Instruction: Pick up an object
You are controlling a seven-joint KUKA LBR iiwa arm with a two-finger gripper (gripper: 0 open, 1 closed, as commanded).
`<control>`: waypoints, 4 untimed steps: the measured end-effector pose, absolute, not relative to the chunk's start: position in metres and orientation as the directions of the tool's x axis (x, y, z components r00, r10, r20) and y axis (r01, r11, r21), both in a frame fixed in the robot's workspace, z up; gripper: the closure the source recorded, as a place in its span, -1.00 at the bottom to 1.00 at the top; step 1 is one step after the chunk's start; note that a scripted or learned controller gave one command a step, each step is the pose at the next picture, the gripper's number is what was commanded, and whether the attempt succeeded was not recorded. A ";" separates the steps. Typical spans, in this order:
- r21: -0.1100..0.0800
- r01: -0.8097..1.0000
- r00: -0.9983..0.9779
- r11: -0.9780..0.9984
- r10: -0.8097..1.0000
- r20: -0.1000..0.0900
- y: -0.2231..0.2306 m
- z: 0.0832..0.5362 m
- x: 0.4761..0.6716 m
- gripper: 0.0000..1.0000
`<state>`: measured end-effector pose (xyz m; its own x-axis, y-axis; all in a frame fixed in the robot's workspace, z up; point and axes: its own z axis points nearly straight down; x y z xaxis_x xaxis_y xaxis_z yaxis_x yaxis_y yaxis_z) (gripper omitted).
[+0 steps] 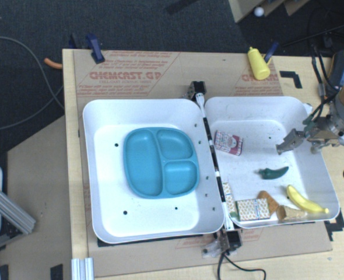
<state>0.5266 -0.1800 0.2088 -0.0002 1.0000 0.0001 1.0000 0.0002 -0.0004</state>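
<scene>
Right bin (259, 107): green pepper (274, 172) lies below the pincer (290, 142)

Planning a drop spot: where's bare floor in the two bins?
Left bin: a bare ring around the blue tray. Right bin: bare far half, between small packet and gripper. Crowded near edge: box, banana, green piece.
</scene>
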 end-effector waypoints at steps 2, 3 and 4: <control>-0.002 1.000 0.001 -0.001 1.000 0.001 -0.161 0.084 0.533 -1.00; 0.000 1.000 0.001 -0.001 1.000 0.000 -0.161 0.094 0.534 1.00; 0.000 1.000 0.001 -0.001 1.000 0.000 -0.161 0.094 0.533 -1.00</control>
